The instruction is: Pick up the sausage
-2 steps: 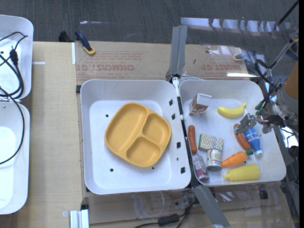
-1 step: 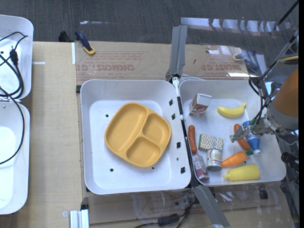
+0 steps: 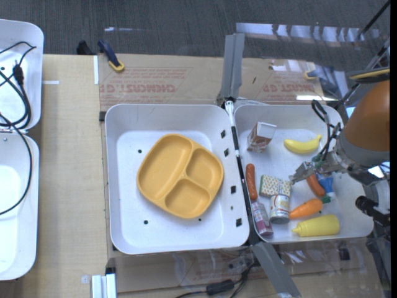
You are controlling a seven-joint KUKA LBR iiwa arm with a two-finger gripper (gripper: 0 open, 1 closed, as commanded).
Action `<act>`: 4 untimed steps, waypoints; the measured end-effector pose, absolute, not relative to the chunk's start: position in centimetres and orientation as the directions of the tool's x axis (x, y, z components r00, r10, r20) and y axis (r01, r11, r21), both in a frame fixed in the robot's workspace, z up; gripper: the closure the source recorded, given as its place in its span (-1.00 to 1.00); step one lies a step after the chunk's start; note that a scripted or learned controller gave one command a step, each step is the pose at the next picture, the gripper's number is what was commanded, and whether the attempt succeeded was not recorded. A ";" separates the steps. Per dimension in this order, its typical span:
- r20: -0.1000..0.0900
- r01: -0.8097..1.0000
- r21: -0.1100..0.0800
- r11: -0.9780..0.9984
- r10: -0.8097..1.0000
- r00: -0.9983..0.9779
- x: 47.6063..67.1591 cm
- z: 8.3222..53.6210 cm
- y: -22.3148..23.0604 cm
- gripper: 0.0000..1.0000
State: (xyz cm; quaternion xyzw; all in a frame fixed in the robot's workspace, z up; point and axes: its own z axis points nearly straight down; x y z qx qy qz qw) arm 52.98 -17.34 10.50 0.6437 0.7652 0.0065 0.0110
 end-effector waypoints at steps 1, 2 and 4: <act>-0.003 0.985 0.013 0.170 0.985 -0.170 52.0 9.7 -15.5 -1.00; -0.002 0.986 0.013 0.168 0.986 -0.168 52.0 10.7 -15.5 1.00; -0.001 0.978 -0.002 0.208 0.978 -0.208 51.6 19.1 -4.2 -1.00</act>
